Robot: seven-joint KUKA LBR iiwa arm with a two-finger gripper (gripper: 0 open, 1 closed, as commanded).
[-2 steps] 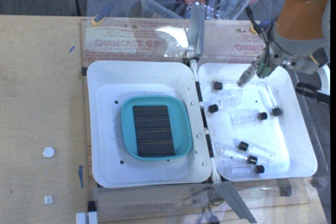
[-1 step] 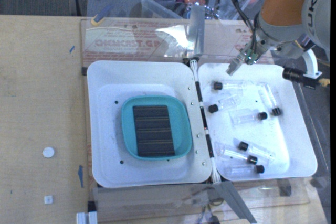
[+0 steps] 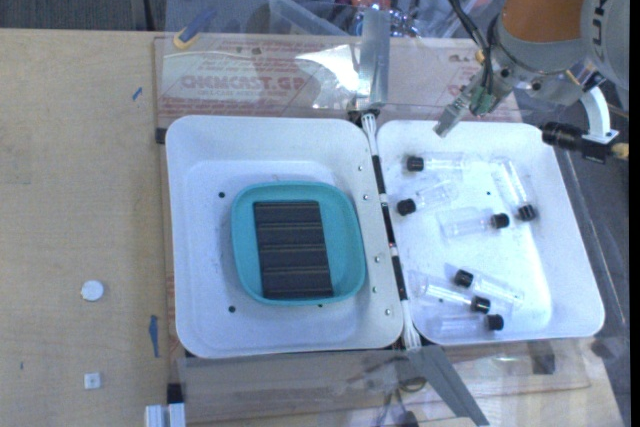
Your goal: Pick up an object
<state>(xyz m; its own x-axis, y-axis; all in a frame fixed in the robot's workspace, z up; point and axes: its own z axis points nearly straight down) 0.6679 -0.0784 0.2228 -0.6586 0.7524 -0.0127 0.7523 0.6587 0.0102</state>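
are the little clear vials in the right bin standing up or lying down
Lying down. The clear vials rest on their sides across the right bin, black caps pointing sideways in different directions; none stands upright.

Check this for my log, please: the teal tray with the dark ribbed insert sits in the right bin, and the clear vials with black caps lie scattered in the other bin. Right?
Not quite. The camera view shows the teal tray with its dark ribbed insert in the left bin, not the right. The clear vials with black caps do lie scattered in the other bin, the right bin.
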